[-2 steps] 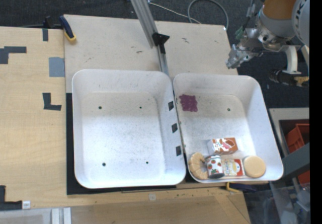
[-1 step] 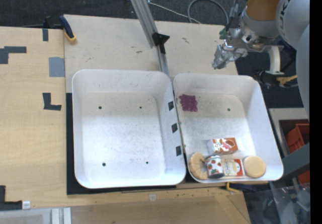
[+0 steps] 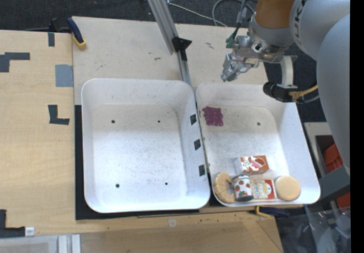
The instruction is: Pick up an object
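Landmark: the right white shallow plastic bin (image 3: 296, 132), one of two side by side on the bench; the left white bin (image 3: 136, 144) touches its left wall.
Candidate objects: four small things huddle in the right bin's near corner, and one lies apart.
Carton: a small red and white printed box (image 3: 253, 164), lying flat, long axis roughly across the bin, tilted slightly.
Second carton: a white box with a red and green picture (image 3: 250, 189), just in front of the first, long axis also across the bin.
Round items: a tan disc (image 3: 288, 188) touching the second carton's right end; a tan round bun-like piece (image 3: 223, 186) at its left, partly cut off by the bin wall.
Purple patch: a small flat purple scrap (image 3: 213, 115) near the bin's far left corner; its shape is hard to make out.
Gripper (image 3: 229, 73): above the bin's far rim, holding nothing; open or closed, I cannot tell.
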`<state>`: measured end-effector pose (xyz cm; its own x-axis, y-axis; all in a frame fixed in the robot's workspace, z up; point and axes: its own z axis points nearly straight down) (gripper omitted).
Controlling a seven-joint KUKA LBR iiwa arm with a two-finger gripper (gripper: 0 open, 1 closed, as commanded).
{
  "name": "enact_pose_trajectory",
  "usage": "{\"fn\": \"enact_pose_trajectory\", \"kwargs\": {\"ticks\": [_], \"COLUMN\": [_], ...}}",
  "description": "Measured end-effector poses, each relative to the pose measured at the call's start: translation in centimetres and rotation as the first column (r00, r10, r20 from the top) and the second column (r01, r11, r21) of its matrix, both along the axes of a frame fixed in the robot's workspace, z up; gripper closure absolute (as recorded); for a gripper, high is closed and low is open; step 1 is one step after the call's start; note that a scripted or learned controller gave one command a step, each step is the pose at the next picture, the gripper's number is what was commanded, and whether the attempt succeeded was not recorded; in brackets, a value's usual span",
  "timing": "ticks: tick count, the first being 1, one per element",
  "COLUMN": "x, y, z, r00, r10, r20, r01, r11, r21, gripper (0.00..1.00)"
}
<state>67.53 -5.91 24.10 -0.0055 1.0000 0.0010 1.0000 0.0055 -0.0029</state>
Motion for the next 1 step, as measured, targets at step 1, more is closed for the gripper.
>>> {"fn": "enact_pose_trajectory", "kwargs": {"ticks": [1], "x": [0.31], "y": [6.4], "z": [0.17], "r00": [1.0], "r10": [0.002], "r20": [0.002], "r01": [-0.002], "r11": [1.0], "r21": [0.001], "gripper": [1.0]}}
